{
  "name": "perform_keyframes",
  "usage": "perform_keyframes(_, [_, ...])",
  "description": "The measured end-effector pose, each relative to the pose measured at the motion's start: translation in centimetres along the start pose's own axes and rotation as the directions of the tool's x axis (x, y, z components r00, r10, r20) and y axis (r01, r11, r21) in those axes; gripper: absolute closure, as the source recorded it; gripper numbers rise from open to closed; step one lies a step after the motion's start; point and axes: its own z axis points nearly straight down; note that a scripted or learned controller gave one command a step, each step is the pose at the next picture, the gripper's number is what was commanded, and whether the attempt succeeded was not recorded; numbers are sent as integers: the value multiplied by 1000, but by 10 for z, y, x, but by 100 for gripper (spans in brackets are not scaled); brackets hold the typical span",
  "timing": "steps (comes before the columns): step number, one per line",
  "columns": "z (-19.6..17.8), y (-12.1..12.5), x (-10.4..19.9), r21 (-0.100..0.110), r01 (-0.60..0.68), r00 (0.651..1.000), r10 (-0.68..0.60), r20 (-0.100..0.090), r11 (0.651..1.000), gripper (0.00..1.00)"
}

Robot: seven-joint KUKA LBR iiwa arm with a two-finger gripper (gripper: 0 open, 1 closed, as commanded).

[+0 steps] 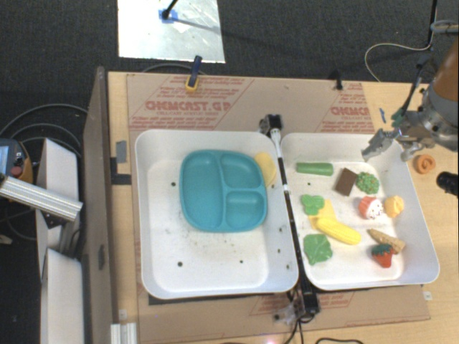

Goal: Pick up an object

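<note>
While my arm (443,84) reaches in over the far right corner of the right bin (419,192), my gripper (391,140) hangs above that bin's back rim, and its fingers stand apart with nothing between them. One fingertip (374,149) points down toward the bin's white floor.

Taking the right bin as my landmark, the nearest piece inside it is a green broccoli floret (368,183), lying just below my gripper, with a brown block (346,181) touching its left side. A long green bean pod (314,168) lies near the bin's back left. Toward the middle sit a red-and-white strawberry piece (370,208) and a small yellow piece (394,206) beside it. A yellow banana (336,228) lies across the centre, with a green leafy piece (311,204) at its upper end and another green leaf (317,249) near the front left. A red piece with a tan cone (384,248) rests at the front right.

Left of the right bin, touching it along the divide, the left bin (161,264) holds a teal divided tray (222,190) and a pale yellow piece (266,168) at the tray's right edge.
</note>
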Motion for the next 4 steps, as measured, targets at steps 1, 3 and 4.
perform_keyframes(1, [170, 11, -27, -2, -4, 1000, 4, 0, 1000, 0])
perform_keyframes(3, [151, 14, -27, -11, -1, 1000, 2, 2, 1000, 0])
perform_keyframes(4, [165, 38, -13, -3, 2, 1000, -2, 0, 1000, 0])
